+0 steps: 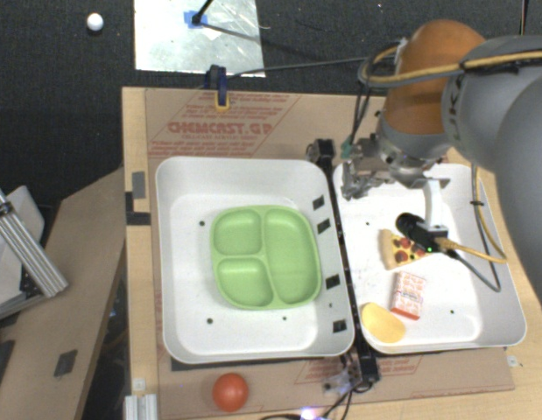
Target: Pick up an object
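In the right bin [494,322] lie a pizza-slice toy [398,249], a red and white packet [409,294] and a yellow rounded piece [383,322] near the front left corner. My gripper [360,180] hangs over the bin's far left corner, close to the divider between the bins. It is well behind the pizza slice, and I see nothing held in it. The grey arm with its orange band [432,68] covers the bin's far right part.
The left bin [187,322] holds a green divided plate [263,256]. A red ball [229,391] rests on the cardboard in front of the bins. A blue clamp [218,84] stands behind the left bin, below a shiny sheet [165,33].
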Action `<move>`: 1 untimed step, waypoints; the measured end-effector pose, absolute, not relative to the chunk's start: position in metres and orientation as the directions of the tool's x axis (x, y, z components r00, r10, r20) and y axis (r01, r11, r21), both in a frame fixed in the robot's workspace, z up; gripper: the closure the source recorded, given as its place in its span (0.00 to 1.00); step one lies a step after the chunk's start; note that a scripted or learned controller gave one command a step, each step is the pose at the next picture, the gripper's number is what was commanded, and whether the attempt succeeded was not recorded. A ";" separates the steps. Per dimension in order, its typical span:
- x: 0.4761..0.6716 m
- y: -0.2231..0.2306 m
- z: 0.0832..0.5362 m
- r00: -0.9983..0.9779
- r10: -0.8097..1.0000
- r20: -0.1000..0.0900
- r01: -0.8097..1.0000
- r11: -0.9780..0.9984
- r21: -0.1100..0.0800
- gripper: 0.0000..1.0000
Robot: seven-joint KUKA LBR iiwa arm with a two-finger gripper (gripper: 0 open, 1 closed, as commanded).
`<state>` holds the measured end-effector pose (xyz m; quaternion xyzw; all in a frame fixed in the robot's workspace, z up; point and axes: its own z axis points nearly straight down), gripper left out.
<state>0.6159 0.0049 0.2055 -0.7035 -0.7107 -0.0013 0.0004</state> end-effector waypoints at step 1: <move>0.623 0.052 0.221 -0.010 1.000 0.002 1.000 0.010 0.003 1.00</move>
